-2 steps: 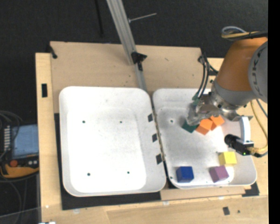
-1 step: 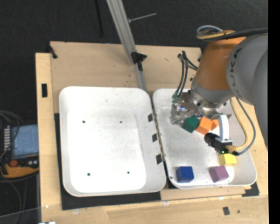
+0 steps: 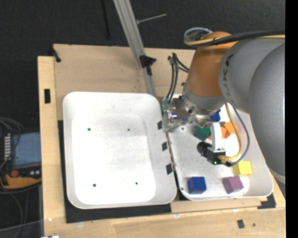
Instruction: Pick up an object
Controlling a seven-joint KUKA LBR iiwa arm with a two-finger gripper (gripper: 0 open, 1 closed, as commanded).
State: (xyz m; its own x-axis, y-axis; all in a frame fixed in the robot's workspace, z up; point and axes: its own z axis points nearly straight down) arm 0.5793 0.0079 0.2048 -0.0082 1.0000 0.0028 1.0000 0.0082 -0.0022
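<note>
Grey arm (image 3: 258,83) looms closest, reaching across right bin (image 3: 188,157). Gripper (image 3: 175,117) sits low by that bin's left wall, up-left of blue cube (image 3: 196,184). Likely lining up a grab. Clenched or released? Can't tell, and no object visibly held.

Candidates all in right bin:
- purple cube (image 3: 233,184) just right of blue cube
- yellow cube (image 3: 245,168) up-right of it
- green block (image 3: 202,132) above it, nearest gripper
- orange piece (image 3: 230,129) up-right, tucked partly under arm

Left bin (image 3: 69,103), left of blue cube, holds nothing. Pick looks not yet made.
</note>
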